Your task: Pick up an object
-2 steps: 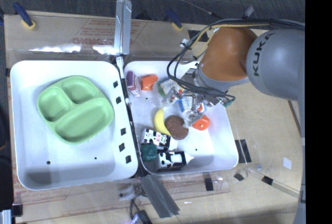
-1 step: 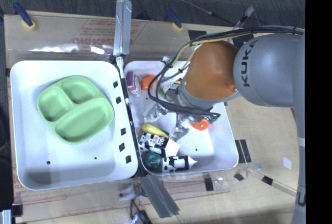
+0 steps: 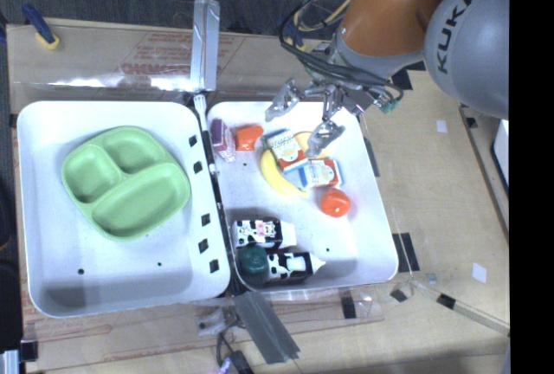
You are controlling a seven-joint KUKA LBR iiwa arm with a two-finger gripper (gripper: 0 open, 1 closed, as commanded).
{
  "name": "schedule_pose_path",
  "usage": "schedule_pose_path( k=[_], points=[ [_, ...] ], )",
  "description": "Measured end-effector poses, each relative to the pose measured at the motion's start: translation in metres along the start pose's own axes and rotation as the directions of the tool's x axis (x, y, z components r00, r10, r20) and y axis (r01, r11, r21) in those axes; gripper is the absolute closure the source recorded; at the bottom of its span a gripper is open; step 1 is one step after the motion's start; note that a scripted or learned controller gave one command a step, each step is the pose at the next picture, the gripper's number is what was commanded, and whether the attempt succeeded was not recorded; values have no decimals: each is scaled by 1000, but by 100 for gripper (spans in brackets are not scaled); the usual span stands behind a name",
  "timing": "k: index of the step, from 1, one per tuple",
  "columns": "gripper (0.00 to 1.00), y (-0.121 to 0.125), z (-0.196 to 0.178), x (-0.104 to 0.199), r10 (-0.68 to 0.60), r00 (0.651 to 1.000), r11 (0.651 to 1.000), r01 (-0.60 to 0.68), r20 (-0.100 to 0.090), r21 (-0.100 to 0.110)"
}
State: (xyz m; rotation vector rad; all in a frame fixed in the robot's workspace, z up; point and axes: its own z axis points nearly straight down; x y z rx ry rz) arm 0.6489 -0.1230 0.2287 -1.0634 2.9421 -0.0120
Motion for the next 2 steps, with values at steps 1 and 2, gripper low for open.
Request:
schedule_pose_path(
  k=[1, 2],
  points=[
    [0, 37, 101, 85, -151, 989, 988, 151, -9, -19],
    [0, 47, 136, 44, -133, 991, 991, 133, -8, -16]
  ],
)
